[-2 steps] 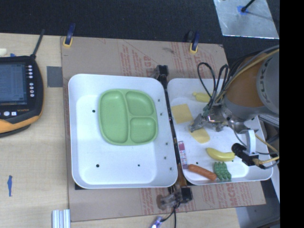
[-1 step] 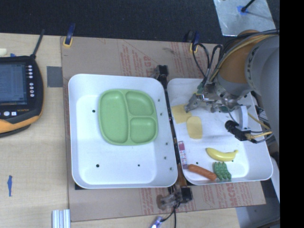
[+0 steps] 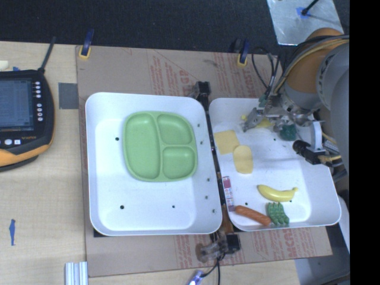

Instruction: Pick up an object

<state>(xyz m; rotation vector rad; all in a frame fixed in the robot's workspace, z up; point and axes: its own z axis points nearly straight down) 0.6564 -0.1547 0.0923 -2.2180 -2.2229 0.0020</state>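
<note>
My gripper [image 3: 254, 119] hangs low over the far part of the right bin [image 3: 317, 186], reaching in from the right. Just in front of it and to the left lie a flat yellow square [image 3: 226, 141] and a pale yellow block [image 3: 243, 159]. A dark green item [image 3: 288, 131] sits to the gripper's right, beside the wrist. Near the bin's front lie a yellow banana [image 3: 276, 192], an orange carrot [image 3: 252, 215] and a green leafy piece [image 3: 277, 214]. I see nothing clearly held by the gripper.
The left bin [image 3: 107, 183] holds a light green divided plate [image 3: 160, 145]. A small red and white packet [image 3: 228, 190] lies along the right bin's left wall. A tablet controller [image 3: 21, 114] rests on the bench at the far left.
</note>
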